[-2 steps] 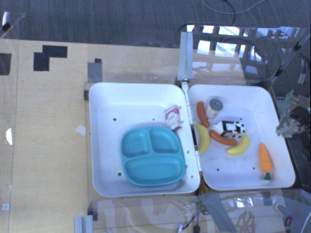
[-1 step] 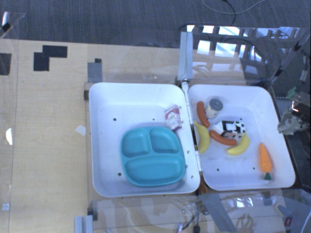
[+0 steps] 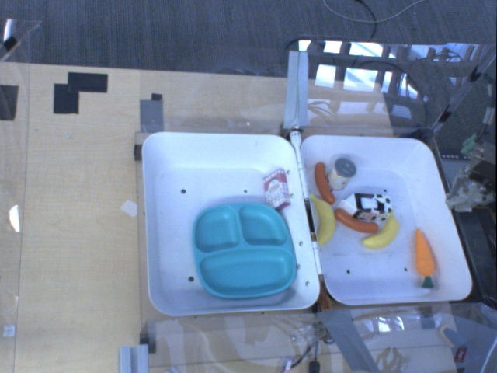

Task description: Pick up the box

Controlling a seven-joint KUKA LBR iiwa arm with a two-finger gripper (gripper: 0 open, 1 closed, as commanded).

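A small red and white box [image 3: 276,189] lies in the left bin [image 3: 167,208], close against its right wall, just above the teal plate. In the right bin [image 3: 419,158] a black and white patterned box [image 3: 373,204] sits among toy food. A pale grey piece that looks like my gripper [image 3: 467,192] hangs at the right edge, just outside the right bin's rim and well away from both boxes. Its shape is blurred against the bench clutter.
A teal divided plate [image 3: 245,249] fills the left bin's lower middle. The right bin holds two sausages [image 3: 324,182] [image 3: 356,221], two bananas [image 3: 324,220] [image 3: 382,234], a carrot [image 3: 422,256] and a small round jar [image 3: 342,171]. A clear wall stands behind the right bin.
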